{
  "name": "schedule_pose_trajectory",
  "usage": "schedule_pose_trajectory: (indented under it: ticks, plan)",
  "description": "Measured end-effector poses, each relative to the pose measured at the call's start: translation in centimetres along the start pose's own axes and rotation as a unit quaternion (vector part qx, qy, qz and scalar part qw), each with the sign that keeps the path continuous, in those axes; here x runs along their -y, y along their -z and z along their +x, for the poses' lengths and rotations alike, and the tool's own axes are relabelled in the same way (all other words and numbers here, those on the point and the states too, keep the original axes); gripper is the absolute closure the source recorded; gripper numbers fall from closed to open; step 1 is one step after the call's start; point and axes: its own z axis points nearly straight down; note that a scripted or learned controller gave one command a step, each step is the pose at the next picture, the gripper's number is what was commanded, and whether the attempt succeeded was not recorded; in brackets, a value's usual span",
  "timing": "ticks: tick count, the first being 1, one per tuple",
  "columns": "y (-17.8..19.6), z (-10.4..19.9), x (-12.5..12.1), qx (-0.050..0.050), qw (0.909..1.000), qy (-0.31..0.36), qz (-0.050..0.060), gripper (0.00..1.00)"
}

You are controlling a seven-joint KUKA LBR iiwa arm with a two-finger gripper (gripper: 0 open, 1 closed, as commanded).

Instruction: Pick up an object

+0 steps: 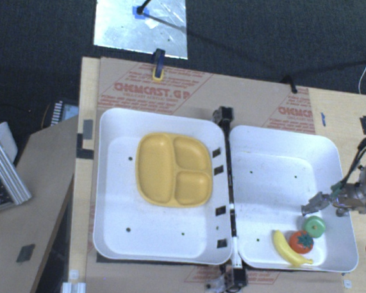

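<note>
The small round green plastic fruit (315, 226) lies in the right white bin (276, 184), touching a red tomato toy (301, 241) and near a yellow banana toy (289, 249). The hand (325, 205) hovers just above it; whether it is released or clenched I cannot tell. Crowded neighbours could deflect a descent, rolling the fruit aside.

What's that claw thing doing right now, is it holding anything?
Gripper: fingers spread open, holding nothing. It hangs just above the green apple in the right bin.
</note>
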Motion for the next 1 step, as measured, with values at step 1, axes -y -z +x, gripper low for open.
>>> schedule_pose_trajectory:
  ticks: [1]
  plan:
    - [0.51, 0.03, -0.29, 0.001, 1.0, 0.002, -0.005, 0.0]
